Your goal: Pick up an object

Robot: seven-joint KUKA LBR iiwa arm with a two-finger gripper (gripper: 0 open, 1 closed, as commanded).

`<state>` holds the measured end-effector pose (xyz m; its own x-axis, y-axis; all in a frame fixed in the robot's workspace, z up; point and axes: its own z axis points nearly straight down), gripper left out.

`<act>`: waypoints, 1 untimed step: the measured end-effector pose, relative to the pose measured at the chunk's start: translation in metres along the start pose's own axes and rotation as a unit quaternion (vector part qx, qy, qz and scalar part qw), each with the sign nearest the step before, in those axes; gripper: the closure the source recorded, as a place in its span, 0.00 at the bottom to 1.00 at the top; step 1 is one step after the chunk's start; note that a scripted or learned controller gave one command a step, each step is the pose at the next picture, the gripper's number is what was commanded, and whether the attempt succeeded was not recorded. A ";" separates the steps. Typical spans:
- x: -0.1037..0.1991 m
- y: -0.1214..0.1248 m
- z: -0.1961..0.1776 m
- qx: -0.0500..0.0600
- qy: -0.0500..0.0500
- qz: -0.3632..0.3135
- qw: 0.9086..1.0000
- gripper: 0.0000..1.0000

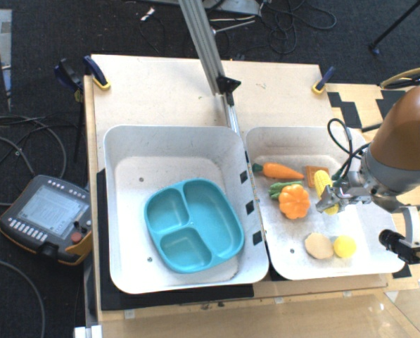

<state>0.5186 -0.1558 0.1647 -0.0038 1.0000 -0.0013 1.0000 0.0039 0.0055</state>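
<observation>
The pincer [329,204] hangs low in the right bin [378,263], just beside the corn cob [321,180]; I cannot tell how it is set. To its left lies an orange pumpkin [294,201], farther back a carrot [281,171], nearer a potato [319,246] beside a lemon [344,246]. The left bin [125,153] holds a blue divided tray [193,225].
</observation>
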 end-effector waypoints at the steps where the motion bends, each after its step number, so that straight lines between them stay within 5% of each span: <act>1: 0.005 0.001 -0.062 -0.001 0.000 0.000 1.000 1.00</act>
<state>0.5194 -0.1510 0.2270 -0.0045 1.0000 -0.0021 1.0000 0.0045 0.0072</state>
